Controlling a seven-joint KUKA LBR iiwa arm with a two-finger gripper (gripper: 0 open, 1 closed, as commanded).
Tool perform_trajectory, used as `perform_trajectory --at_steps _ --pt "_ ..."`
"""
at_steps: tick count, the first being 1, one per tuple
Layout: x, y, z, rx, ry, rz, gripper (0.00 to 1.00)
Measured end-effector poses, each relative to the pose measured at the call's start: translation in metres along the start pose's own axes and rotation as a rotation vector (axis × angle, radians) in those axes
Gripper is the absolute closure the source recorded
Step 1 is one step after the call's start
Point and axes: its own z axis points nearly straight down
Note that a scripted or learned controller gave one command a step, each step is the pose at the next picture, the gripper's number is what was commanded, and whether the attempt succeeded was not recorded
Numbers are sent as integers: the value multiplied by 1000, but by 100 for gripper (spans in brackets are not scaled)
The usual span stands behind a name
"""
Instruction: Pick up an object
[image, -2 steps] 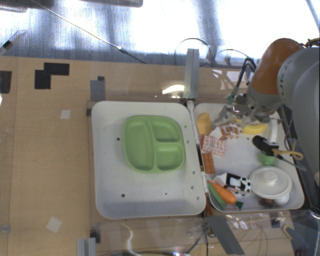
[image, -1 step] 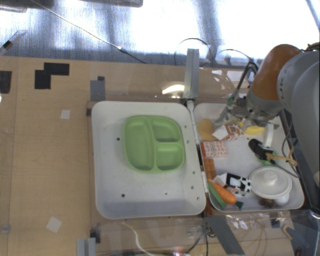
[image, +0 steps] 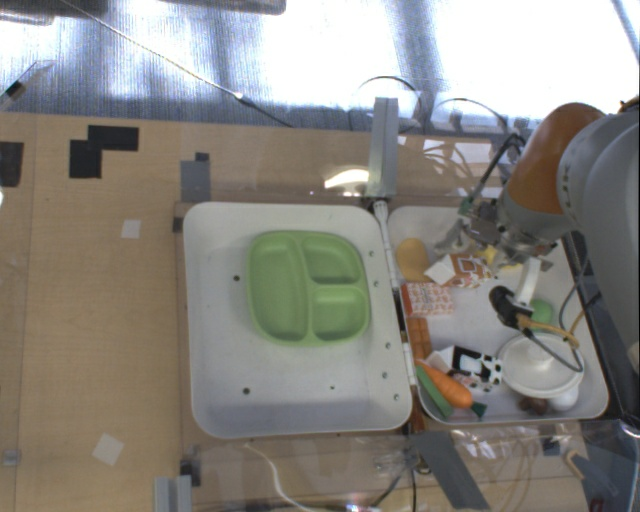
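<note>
Two shallow white bins sit side by side on the pale wooden bench (image: 90, 330), and much of the right bin (image: 478, 322) is hard to read from here. The grey arm (image: 600, 190), with its orange band, reaches in from the right, covers that bin's far right corner and is cut off at the edge. The gripper (image: 478, 238) hangs low over the far part of the right bin. It is a tangle of metal and cable, and I cannot tell whether it is open or closed, or whether it touches anything. Just beside it, partly beneath, lies a small patterned card (image: 465, 268) in red-brown and white. A small green thing (image: 541, 312) is half hidden behind the robot's own parts. A dark lump (image: 530, 405) by the near rim is too small to make out.

The other loose things crowd the same bin. A smooth tan rounded thing (image: 411, 255) sits against the left wall, with a flat packet (image: 430, 298) in a red-and-white check just nearer. A glossy white bowl (image: 540, 372) stands toward the near right, and a black-and-white spotted toy (image: 475, 367) is beside it. An orange carrot (image: 445, 385) with a green tip lies at a slant in the near left corner. A brown strip (image: 420, 340) runs along the left wall.

The left bin (image: 210, 330) holds a matte pale-green plate (image: 305, 285) with rounded corners and three compartments, lying flat and well apart from the arm. Black squares (image: 100, 150) mark the bench at the far left.
</note>
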Motion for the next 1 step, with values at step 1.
perform_trajectory --at_steps 1 --pt "-2 -11 0 0 -4 157 0"
